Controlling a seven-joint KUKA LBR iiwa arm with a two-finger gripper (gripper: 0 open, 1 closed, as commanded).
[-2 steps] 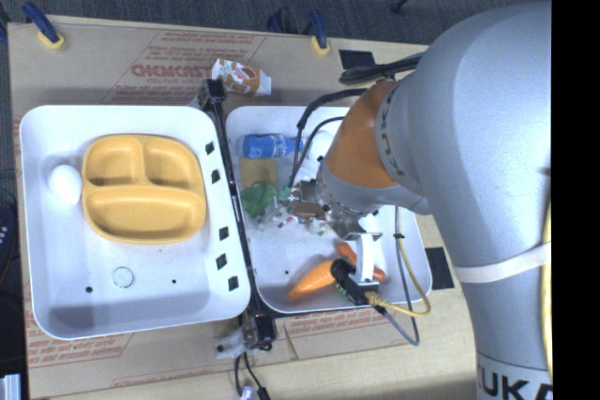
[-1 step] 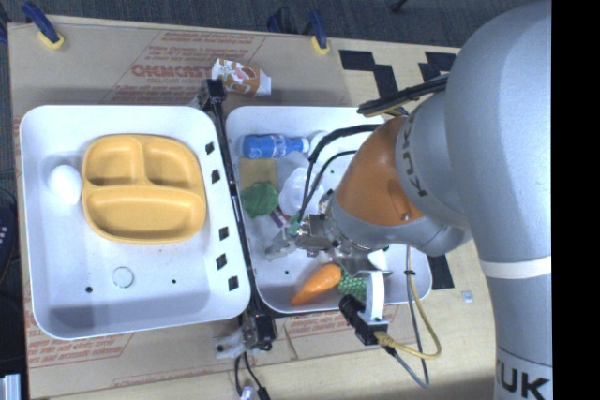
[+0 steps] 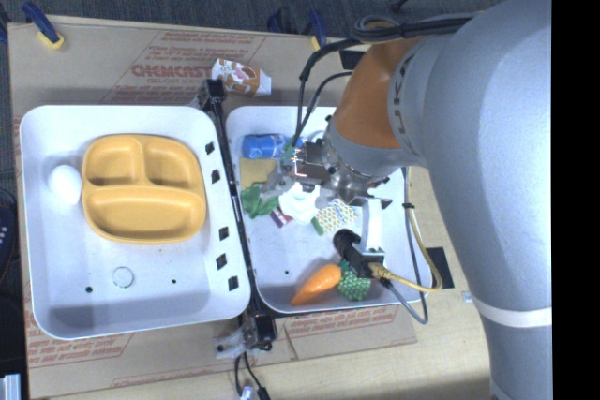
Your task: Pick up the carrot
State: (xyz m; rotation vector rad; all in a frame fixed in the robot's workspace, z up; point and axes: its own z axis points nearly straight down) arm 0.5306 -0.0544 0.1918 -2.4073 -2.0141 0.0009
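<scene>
The carrot (image 3: 316, 284) is orange with a green leafy end (image 3: 354, 282). It lies near the front edge of the right bin (image 3: 277, 295), pointing front-left. My gripper (image 3: 286, 175) hangs over the middle of that bin, above a cluster of small items. It is well behind and to the left of the carrot, apart from it. The grey arm with its orange band (image 3: 375, 103) covers the bin's right side.
Under and around the gripper lie a blue can (image 3: 262, 146), a yellow block (image 3: 254, 171), a green leafy piece (image 3: 254, 200), a white item (image 3: 300, 204) and a patterned packet (image 3: 330, 218). The left bin (image 3: 56, 314) holds a yellow divided plate (image 3: 145, 185) and a white egg (image 3: 64, 184). A small carton (image 3: 241, 77) lies behind the bins.
</scene>
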